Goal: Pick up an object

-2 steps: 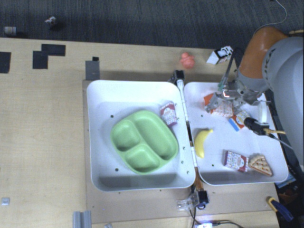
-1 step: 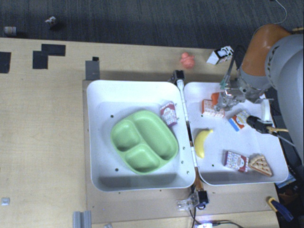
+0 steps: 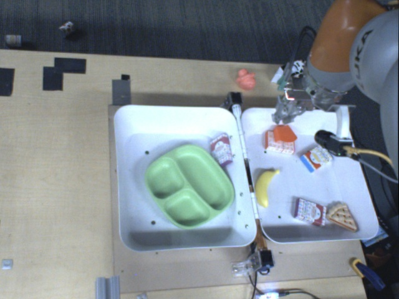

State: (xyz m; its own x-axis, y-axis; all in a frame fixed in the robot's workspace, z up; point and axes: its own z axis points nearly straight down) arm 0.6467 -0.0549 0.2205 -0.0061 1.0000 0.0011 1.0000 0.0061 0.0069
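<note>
Claw: gripper (image 3: 286,114) hangs just above the orange-topped carton (image 3: 280,140) — spread or pinched, I cannot tell.
Advice: drop straight, centred — avoid the banana (image 3: 265,187).

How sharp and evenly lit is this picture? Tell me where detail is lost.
Camera view: soft overall; even light, mild glare on the white bin floors; shade under the green plate; the pincer is blurred and small, and package prints are unreadable.
</note>
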